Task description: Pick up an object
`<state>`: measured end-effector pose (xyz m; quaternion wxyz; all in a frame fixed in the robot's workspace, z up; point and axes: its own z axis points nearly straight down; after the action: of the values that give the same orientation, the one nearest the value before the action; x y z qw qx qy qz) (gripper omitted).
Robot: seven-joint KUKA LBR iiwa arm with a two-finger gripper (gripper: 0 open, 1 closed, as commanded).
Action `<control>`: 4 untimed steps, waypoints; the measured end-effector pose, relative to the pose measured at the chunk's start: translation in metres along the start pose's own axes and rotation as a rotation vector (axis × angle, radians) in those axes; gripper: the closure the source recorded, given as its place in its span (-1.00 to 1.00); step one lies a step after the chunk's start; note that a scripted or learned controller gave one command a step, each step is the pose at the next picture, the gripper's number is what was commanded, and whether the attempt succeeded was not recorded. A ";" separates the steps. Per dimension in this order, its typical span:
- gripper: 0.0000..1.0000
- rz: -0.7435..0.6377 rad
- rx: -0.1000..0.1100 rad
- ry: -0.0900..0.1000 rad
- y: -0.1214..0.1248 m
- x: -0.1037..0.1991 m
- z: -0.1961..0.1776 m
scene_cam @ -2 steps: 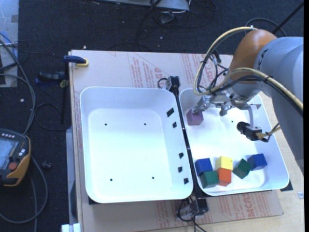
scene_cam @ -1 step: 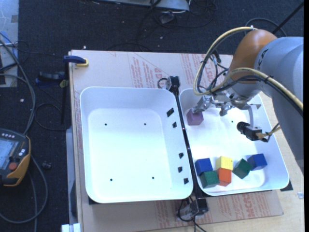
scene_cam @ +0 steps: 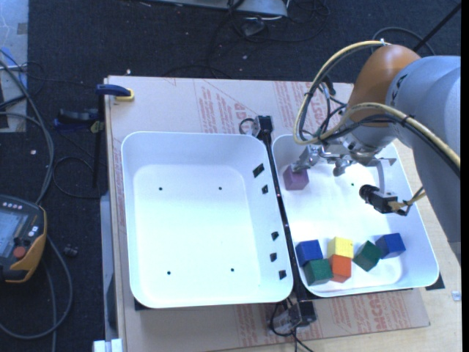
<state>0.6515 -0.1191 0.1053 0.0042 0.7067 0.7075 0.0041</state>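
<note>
Arm: The grey arm (scene_cam: 432, 101) comes in from 3 o'clock and bends down over the right bin (scene_cam: 410, 229).

Gripper: The gripper (scene_cam: 322, 160) hangs low near the 11 o'clock corner of the right bin. I cannot tell how it is set, because the wrist and cables (scene_cam: 322, 101) get in the way.

Purple block: A small purple block (scene_cam: 295, 178) sits at about 8 o'clock from the gripper, just beside it, by the bin's left wall. I cannot tell if the gripper is touching it. It looks like it rests on the bin floor.

Other blocks: A bunch of blocks lies at the 6 o'clock end of the right bin. There is a blue block (scene_cam: 308, 251), a green block (scene_cam: 318, 270), a yellow block (scene_cam: 341, 246), an orange block (scene_cam: 341, 268), a dark green block (scene_cam: 366, 255) and another blue block (scene_cam: 390, 244). They are well apart from the gripper.

Left bin: The left bin (scene_cam: 146, 152) is at 9 o'clock from the arm.

How far along: I think nothing is picked up yet. The arm seems to be going for the purple block.

What is left: It needs to close on a block and lift it up.
</note>
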 end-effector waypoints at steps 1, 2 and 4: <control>-1.00 0.000 0.000 0.000 0.000 0.000 0.000; -1.00 0.000 0.000 0.000 0.000 0.000 0.000; -1.00 0.000 0.000 0.000 0.000 0.000 0.000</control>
<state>0.6514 -0.1191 0.1052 0.0042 0.7067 0.7075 0.0040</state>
